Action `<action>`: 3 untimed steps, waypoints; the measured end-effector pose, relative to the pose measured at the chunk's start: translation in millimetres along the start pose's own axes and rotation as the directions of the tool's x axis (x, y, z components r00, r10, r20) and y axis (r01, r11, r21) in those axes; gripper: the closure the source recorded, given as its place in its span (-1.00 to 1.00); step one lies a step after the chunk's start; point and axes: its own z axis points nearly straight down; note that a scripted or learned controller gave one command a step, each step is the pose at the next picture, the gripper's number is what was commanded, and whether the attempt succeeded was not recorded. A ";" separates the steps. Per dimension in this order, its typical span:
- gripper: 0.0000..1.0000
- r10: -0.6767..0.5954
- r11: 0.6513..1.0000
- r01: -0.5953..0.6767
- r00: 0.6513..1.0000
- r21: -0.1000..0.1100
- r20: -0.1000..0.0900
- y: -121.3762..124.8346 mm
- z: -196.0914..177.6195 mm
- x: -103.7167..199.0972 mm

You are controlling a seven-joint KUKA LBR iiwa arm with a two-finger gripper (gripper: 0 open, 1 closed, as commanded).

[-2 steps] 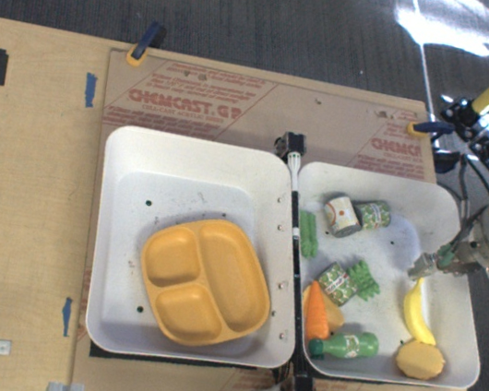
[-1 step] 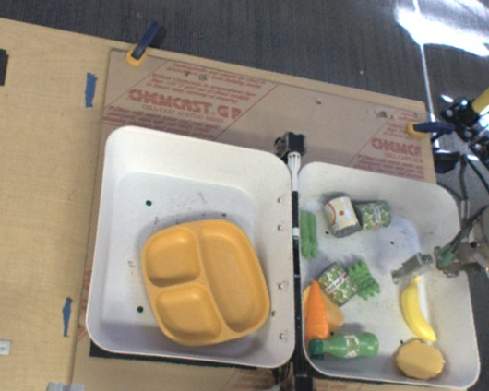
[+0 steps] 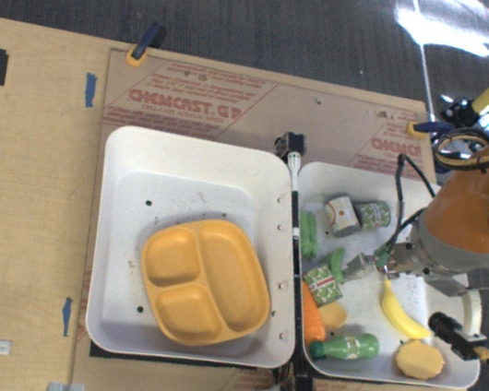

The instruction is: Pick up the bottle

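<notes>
gripper [image 3: 362, 263]: hung over right bin [image 3: 466, 374], finger state can't tell
bottle [image 3: 346, 346]: green, lay on side nr front wall, apart from gripper, beside banana [image 3: 399, 313]

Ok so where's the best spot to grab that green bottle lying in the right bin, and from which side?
Probably the middle of the green bottle's body, coming straight down from above. It lies on its side near the right bin's front wall, its long axis running left to right, so the tool should close across the narrow width. The carrot crowds its cap end, so the body's far side looks freer.
</notes>
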 end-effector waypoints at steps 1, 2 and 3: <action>-1.00 0.247 0.969 -0.247 0.969 0.013 -0.005 95.2 -94.3 68.6; -1.00 0.209 0.978 -0.209 0.978 0.017 -0.006 21.1 -94.8 97.9; -1.00 0.669 0.743 -0.669 0.743 0.016 0.003 42.7 -94.8 140.1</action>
